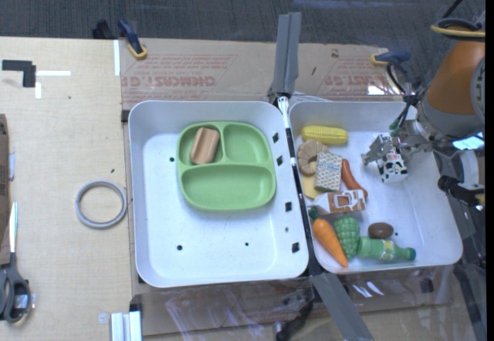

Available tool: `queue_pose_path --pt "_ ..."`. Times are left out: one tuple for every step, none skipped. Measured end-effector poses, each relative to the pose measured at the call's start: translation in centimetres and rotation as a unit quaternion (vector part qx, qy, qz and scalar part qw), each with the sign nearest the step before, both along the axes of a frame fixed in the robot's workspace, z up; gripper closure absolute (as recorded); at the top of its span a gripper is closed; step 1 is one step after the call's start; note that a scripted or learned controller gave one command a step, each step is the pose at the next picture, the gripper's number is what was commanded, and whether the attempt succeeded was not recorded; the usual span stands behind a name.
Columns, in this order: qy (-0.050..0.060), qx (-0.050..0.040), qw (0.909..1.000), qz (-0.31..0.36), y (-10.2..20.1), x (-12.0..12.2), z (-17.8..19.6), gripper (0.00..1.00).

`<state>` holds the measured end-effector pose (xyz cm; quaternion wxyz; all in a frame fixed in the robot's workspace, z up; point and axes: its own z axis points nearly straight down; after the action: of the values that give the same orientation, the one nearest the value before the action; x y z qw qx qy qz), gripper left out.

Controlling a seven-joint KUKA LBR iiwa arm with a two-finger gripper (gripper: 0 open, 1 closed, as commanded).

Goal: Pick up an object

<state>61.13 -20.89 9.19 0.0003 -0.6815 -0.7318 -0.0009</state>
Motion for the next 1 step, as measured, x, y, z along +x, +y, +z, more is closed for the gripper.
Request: queue_pose_path --pt "-0.001 -0.0011 1.0000 -0.001 -0.15 0.03 0.99 1.00"
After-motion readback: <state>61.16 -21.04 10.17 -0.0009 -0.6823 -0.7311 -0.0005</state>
